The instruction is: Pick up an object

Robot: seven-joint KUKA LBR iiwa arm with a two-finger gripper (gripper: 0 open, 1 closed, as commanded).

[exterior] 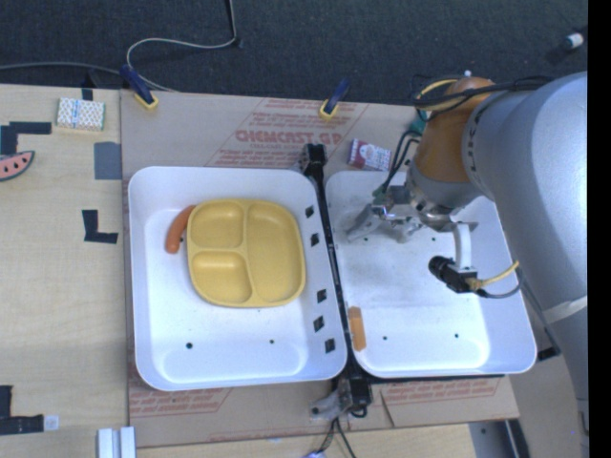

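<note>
The gripper (368, 222) sits low in the right bin (496, 351), whether spread or closed I cannot tell, so this looks like the reach, and the next move probably calls for the small orange piece (356, 327) by the divider.

We see the grey arm (544, 179) filling the right side of the frame, its orange band (444, 141) at upper right. The gripper (368, 222) points leftward toward centre right — its metal tips look slightly parted, though the view is blurry.
</note>
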